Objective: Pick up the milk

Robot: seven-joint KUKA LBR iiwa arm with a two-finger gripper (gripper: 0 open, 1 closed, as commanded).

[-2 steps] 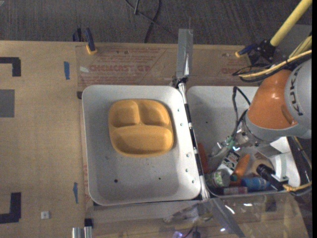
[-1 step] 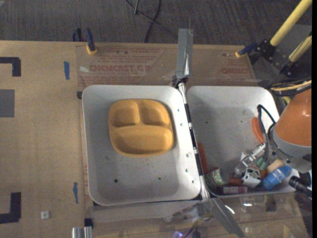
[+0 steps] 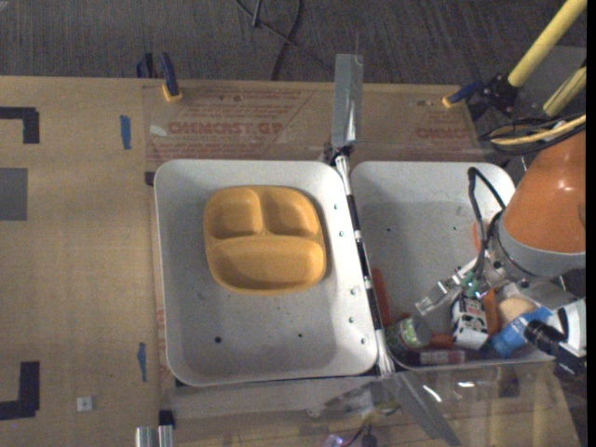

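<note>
The milk (image 3: 470,321), a small white carton with dark print, stands among a cluster of items in the near right corner of the right bin (image 3: 410,212). The grey arm with its orange band (image 3: 549,212) reaches in from the right. My gripper (image 3: 463,287) hangs low just above and slightly left of the carton, with a silver part slanting down to the left. The arm hides the items behind it, and I see nothing clearly held.
A yellow divided plate (image 3: 265,238) lies in the left bin (image 3: 186,333). Beside the carton lie a dark green bottle (image 3: 410,331), a red item (image 3: 440,342) and a blue-and-white object (image 3: 521,331). The bins' shared rim (image 3: 358,259) runs between them.
</note>
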